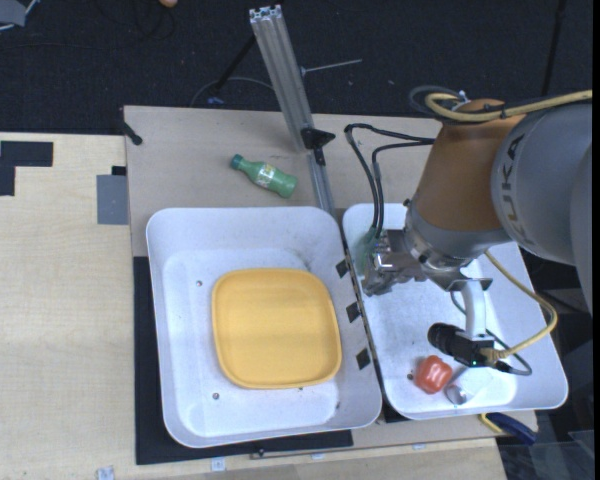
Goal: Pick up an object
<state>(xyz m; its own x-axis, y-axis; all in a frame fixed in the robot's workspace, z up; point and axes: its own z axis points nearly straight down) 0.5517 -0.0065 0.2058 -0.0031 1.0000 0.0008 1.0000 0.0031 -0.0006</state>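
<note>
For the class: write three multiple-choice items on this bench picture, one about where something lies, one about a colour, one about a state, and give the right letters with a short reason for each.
1. Where does the green bottle lie?
A. In the left bin
B. On the bench behind the bins
C. In the right bin

2. What colour is the plate in the left bin?
A. Yellow
B. Blue
C. Black

3. How does the green bottle rest?
A. Standing upright
B. Lying on its side
C. Hanging from the arm

Key:
1 B, since it sits on the tan board beyond the bins' far rims.
2 A, since the rounded square plate is plainly yellow against the white bin.
3 B, since its length runs flat along the board, with the cap pointing to the picture's left.
</note>
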